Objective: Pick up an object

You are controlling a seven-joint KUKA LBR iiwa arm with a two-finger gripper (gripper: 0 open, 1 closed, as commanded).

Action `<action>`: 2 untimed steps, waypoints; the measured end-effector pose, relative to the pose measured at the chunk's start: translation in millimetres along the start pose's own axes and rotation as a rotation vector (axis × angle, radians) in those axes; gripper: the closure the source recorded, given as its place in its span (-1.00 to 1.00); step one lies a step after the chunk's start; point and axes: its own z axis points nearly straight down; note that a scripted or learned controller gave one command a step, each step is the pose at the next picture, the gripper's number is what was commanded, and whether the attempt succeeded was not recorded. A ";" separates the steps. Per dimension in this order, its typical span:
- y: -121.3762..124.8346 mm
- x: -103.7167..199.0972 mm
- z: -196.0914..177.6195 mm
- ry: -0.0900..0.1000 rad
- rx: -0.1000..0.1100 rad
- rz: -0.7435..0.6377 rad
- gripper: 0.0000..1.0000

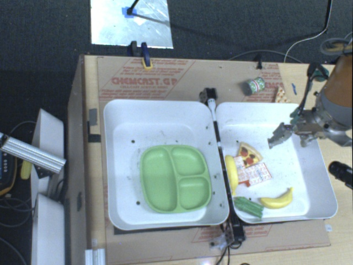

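Observation:
My gripper point(290, 137) hangs over the upper right part of the right bin point(314, 170). It is open, with nothing between its fingers. Left of and below it lie a pizza slice point(249, 153) and a red and white card point(253, 173). A yellow banana point(230, 173) rests against the bin's left wall. A second banana point(277, 199) and a green vegetable point(248, 206) lie near the front edge. A green divided plate point(176, 178) sits in the left bin point(127, 120).
A small green and white can point(255, 85) stands on the cardboard behind the right bin. A blue and yellow clamp point(145, 54) holds the bench's back edge. Cables trail at the top right, and a metal rail point(30, 152) juts in at the left.

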 end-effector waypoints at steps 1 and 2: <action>21.8 14.8 117.3 0.001 0.004 0.001 -1.00; 53.5 16.4 191.3 0.000 0.001 0.001 -1.00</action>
